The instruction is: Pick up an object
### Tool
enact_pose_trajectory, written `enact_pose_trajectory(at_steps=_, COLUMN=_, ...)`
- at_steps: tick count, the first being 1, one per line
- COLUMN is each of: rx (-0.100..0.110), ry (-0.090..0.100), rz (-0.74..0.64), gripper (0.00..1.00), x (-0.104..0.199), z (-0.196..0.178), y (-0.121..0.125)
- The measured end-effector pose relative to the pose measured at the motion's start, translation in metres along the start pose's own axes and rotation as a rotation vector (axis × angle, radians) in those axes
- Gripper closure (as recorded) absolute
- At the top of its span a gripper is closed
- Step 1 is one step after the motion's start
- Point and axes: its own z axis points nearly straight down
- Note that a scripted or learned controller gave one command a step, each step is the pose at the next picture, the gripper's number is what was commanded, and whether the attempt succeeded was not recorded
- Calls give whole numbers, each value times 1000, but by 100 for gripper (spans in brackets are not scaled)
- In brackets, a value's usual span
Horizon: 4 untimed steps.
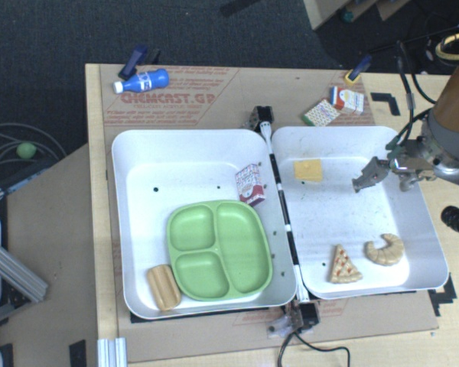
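yellow cheese block left of spread, empty fingers; croissant and pizza slice nearer the front

A robotics lab test cell, not a home or kitchen.

The tool hangs on a grey industrial arm over a bare board desk printed with faded red lettering. Below and to its left lie two white bins holding toy food and a green plastic tray. Far to its left, cables coil on dark carpet beside an aluminium rail; more wires run behind the tool.
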Motion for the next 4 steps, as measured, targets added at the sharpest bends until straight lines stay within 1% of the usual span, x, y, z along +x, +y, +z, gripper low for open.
enact_pose_trajectory(at_steps=1, rx=1, ry=1, rz=-1, gripper=0, x=41, z=80, y=87)
enact_pose_trajectory(at_steps=2, rx=1, ry=0, rz=0, gripper=0, x=50, z=150, y=120)
enact_pose_trajectory(at_steps=3, rx=-12, ry=-3, rz=-1, gripper=100, x=49, z=134, y=124)
enact_pose_trajectory(at_steps=4, rx=-7, ry=-2, rz=0, gripper=0, x=49, z=137, y=122)
